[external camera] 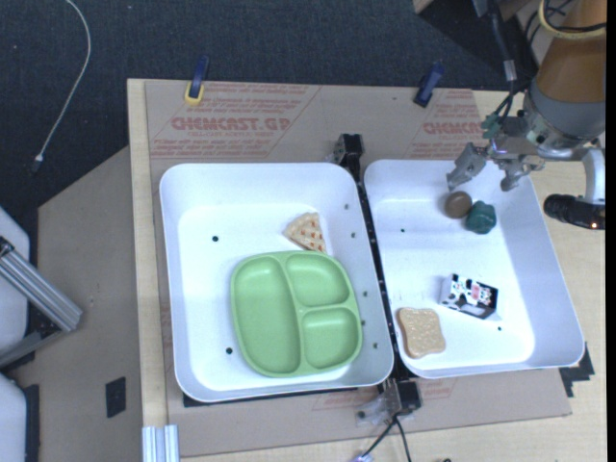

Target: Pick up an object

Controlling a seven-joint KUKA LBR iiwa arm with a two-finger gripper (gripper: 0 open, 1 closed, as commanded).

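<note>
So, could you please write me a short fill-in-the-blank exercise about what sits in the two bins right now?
1. The green divided plate lies in the ____ bin.
2. The toast slice lies at the near-left corner of the ____ bin.
3. The brown ball sits right beside a ____ object.
4. The gripper hangs over the ____ bin.

Missing words: left; right; teal; right

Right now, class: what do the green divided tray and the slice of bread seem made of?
Green divided tray: probably moulded plastic, with an even colour and a smooth, faintly glossy surface. Slice of bread: matte tan, speckled; possibly a foam or plastic toy, though real bread can't be ruled out.
</note>
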